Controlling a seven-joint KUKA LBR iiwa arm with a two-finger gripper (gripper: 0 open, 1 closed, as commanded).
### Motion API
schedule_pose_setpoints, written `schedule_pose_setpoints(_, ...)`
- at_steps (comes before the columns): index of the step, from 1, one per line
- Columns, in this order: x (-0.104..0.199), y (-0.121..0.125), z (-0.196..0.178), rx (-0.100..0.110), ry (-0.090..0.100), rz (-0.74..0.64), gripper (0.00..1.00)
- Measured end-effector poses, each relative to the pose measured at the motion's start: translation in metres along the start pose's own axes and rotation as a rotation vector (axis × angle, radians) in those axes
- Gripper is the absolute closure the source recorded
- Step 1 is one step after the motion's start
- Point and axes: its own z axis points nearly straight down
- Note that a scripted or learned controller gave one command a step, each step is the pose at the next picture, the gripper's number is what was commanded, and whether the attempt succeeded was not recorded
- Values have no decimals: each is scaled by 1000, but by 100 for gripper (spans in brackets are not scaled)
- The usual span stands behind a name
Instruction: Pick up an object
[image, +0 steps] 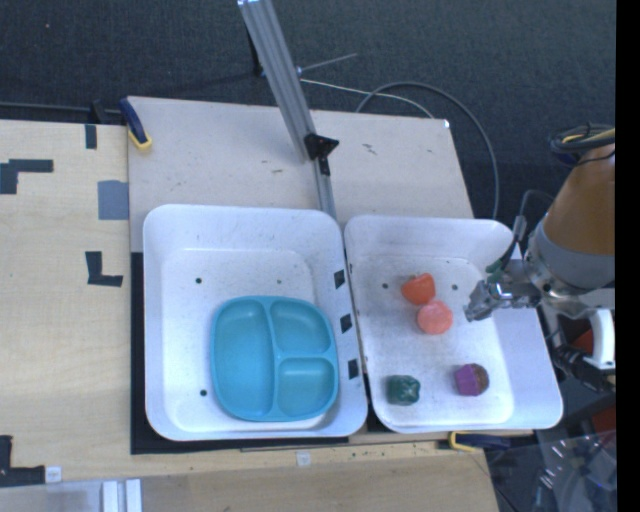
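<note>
The right bin (520, 400) holds several small objects: an orange-red piece (419, 289), a pink ball (434, 318), a dark green lump (403, 389) and a purple lump (470, 379). My gripper (481, 303) hangs over the right side of this bin, just right of the pink ball and a little apart from it. Nothing shows between its fingers. The grey wrist and the orange band (585, 205) rise behind it at the right edge.
The left bin (170, 250) carries a blue divided plate (272, 357). A metal pole (290, 90) slants down to the back of the seam between the bins. Cables run behind the right bin.
</note>
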Motion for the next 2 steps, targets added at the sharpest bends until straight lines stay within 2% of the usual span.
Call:
schedule_pose_setpoints(1,48,14,7,6,3,-4,100)
schedule_pose_setpoints(2,102,28,-7,4,3,-6,100)
